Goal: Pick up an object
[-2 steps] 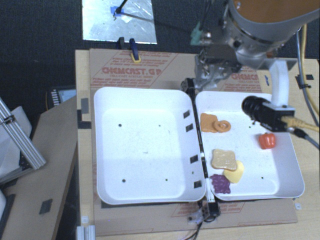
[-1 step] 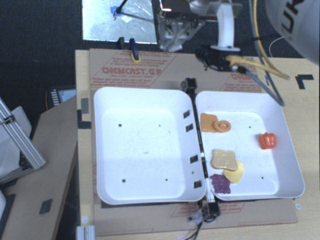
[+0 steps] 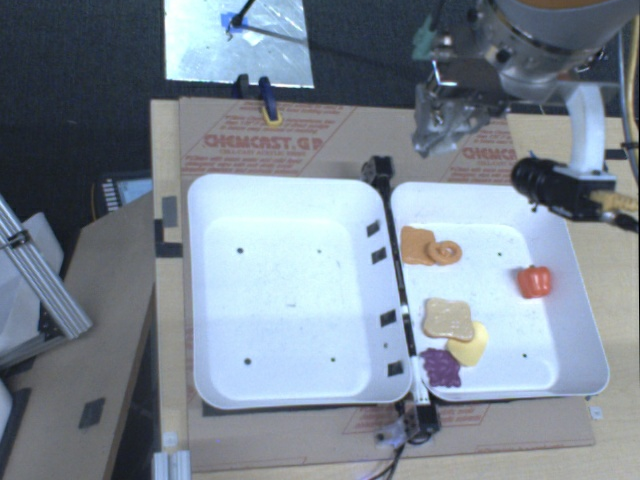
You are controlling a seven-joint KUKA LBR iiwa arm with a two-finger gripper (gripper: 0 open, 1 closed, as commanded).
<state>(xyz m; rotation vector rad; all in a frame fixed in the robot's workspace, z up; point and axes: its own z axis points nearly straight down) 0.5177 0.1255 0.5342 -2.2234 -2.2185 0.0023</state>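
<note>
A: Where's the gripper [image 3: 440, 138]?

B: Raised behind the right bin [image 3: 560, 368], over the cardboard. Fingers open or shut, I cannot tell.

A: And the objects?

B: All below the fingers in that bin: pretzel [image 3: 432, 247] nearest, toast [image 3: 447, 318], lemon [image 3: 472, 346], grapes [image 3: 440, 367]; pepper [image 3: 534, 281] off to the right.

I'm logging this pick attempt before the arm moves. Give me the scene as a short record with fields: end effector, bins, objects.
end effector: above the bench, behind the right bin's far edge, over no object
left bin: white, shallow
right bin: white, holds all the objects
objects: orange piece with ring; red pepper; toast slice overlapping yellow piece; purple piece
held: nothing seen
</note>
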